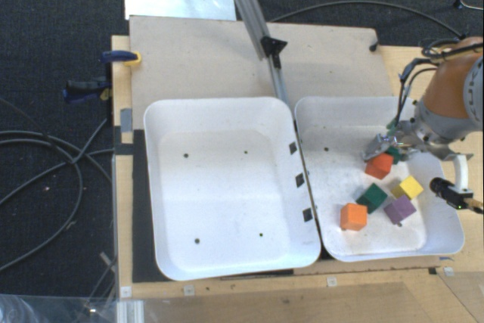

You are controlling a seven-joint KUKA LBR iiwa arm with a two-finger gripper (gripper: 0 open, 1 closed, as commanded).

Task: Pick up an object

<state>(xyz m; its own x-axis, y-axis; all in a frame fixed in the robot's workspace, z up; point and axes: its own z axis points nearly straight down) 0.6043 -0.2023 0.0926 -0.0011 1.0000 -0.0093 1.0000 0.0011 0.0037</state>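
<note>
five blocks (pixel 376 197) in right bin (pixel 340 125), left bin (pixel 219 113) beside it

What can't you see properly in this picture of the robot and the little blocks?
- Gripper, camera view: too small and blurred to tell whether it grips the red-orange cube beneath it.
- Small yellow block: partly covered by the purple block.
- Grey arm with orange band: cut off by the right edge.
- Dark green block: far side hidden by its own body.

Arm (pixel 452 98) low — wrist bent leftward
</note>
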